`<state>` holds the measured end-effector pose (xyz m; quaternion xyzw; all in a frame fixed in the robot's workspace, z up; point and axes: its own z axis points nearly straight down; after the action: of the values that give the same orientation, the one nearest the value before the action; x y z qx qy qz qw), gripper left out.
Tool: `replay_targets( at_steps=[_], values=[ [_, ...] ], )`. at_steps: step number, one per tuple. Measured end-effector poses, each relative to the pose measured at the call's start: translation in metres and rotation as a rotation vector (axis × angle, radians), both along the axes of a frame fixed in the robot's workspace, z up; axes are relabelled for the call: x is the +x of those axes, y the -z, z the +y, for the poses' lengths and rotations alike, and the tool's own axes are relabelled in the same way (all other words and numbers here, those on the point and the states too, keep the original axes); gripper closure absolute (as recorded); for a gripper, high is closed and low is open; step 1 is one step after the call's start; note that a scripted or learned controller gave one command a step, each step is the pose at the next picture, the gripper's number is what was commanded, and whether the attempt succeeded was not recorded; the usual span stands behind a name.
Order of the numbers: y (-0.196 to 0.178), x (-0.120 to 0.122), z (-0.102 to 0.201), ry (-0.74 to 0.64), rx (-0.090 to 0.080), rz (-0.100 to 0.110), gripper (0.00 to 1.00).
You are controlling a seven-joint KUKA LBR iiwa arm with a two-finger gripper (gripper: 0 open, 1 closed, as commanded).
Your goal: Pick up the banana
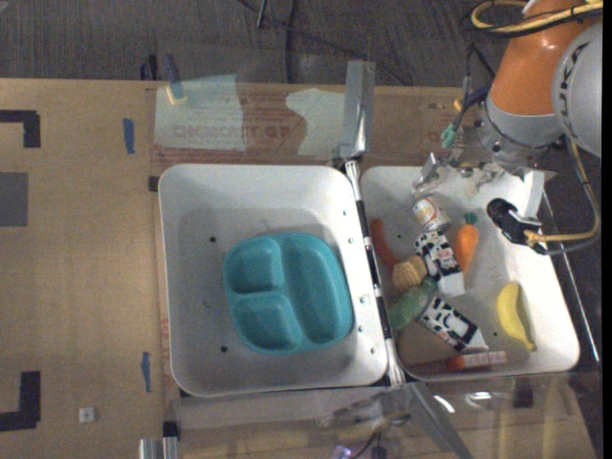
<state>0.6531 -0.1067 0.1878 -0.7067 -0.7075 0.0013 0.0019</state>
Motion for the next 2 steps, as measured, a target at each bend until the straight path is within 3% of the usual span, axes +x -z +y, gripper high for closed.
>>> replay_targets(
  at_steps=[1,2],
  values=[
    [0.023,-0.058,-0.071,-0.130,0.000,-0.001,0.00],
    [0.051,-0.128,-0.098,-0.111,0.001,-0.001,0.00]
  ],
)
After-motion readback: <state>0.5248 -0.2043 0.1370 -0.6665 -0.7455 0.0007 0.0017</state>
